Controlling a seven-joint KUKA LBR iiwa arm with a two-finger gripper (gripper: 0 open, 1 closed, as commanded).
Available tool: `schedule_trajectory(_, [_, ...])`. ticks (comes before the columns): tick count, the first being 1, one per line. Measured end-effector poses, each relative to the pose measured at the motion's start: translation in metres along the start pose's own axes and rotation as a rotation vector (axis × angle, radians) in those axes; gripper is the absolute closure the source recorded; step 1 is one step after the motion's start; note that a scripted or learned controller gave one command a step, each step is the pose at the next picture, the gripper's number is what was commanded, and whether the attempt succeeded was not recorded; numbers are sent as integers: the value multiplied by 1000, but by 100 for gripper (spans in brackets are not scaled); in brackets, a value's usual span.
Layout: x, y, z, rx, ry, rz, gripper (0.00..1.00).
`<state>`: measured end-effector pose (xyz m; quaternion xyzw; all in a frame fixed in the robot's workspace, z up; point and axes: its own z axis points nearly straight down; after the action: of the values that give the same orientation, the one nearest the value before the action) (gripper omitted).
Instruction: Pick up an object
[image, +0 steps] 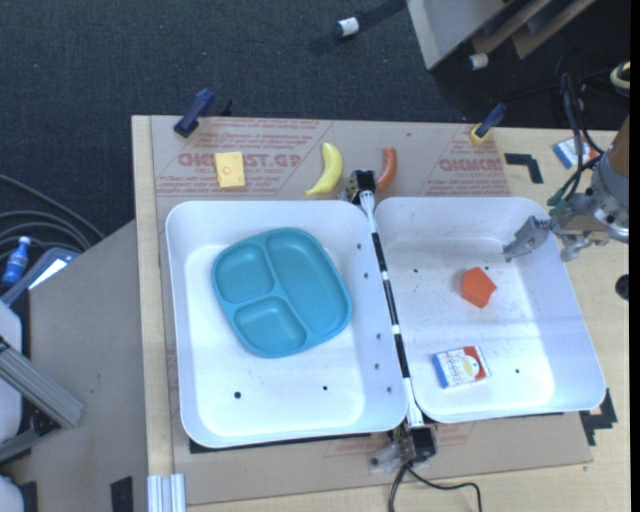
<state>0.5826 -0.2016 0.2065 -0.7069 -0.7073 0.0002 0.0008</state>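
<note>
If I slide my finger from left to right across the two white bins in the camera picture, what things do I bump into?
Blue plastic plate with three compartments → small red, white and blue box → orange block → the arm's grey end effector at the right bin's far right side.

The arm (618, 175) is cut off by the right edge, so most of it lies out of sight. The end effector (545, 238) is small and blurred. Print on the small carton (461, 366) is too small to read.
</note>
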Motion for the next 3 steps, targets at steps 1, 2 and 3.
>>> schedule_trajectory(1, [36, 64, 122, -1, 0, -1, 0])
schedule_trajectory(2, [87, 84, 122, -3, -1, -1, 0])
schedule_trajectory(3, [29, -26, 122, 1, 0, 2, 0])
